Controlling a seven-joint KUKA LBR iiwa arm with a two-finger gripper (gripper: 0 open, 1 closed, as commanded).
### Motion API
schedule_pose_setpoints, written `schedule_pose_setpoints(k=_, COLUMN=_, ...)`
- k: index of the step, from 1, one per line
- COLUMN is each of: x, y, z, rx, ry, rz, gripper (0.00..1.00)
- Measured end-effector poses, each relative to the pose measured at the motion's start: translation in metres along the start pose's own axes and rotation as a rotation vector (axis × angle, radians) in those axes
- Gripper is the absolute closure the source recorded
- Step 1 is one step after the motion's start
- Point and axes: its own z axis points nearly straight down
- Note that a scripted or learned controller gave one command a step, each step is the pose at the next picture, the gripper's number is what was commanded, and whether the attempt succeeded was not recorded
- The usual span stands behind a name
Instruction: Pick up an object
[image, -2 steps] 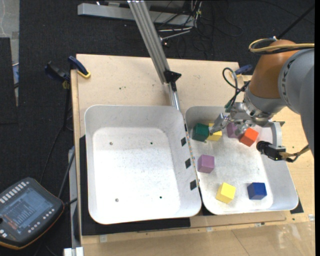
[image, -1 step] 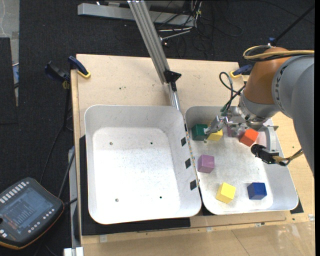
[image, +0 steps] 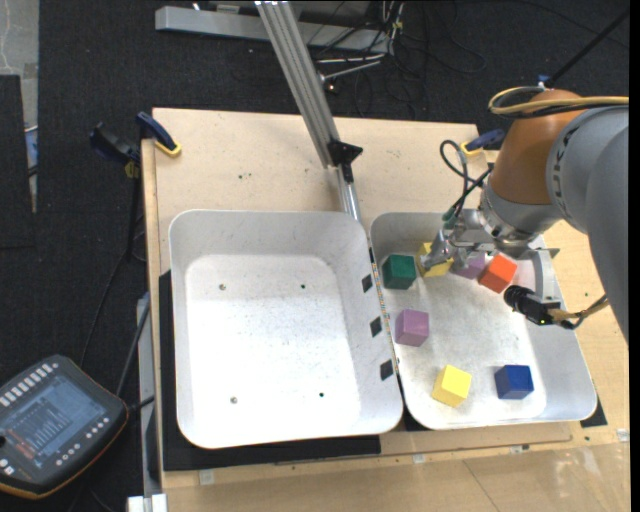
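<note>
Gripper (image: 455, 250) sits low over the far part of the right bin (image: 560, 395), carried by the grey arm (image: 590, 160) that comes in from the right. Whether it is spread or pressed together I cannot tell, because the wrist and cables cover it from above.

It is placed there, most probably, because a small group of blocks is crowded at that end: a yellow piece (image: 437, 266) is just under it, a pale purple block (image: 468, 265) is beside it, and an orange block (image: 498, 273) touches that one on the right. A green block (image: 400, 271) stands a little apart on the left, near the bin wall. No block can be seen clearly held, so the pick seems not yet done.

Which block is the target is not certain; the yellow piece is the nearest. It looks small, bright and partly hidden. The other cubes look like plain blocks with flat faces and matte colour, so they should be easy to pinch. Three more lie free nearer the camera: a purple cube (image: 412, 327), a yellow cube (image: 452, 384) and a blue cube (image: 513, 381). The left bin (image: 200, 240) is beside it.
</note>
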Motion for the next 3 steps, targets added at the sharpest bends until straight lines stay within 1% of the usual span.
schedule_pose_setpoints(k=1, x=0.011, y=0.001, z=-0.053, rx=0.009, ry=0.001, rz=-0.003, gripper=1.00)
schedule_pose_setpoints(k=2, x=0.011, y=0.004, z=-0.106, rx=0.008, ry=0.000, rz=-0.003, gripper=1.00)
schedule_pose_setpoints(k=3, x=0.011, y=0.004, z=-0.121, rx=0.012, ry=0.001, rz=-0.002, gripper=1.00)
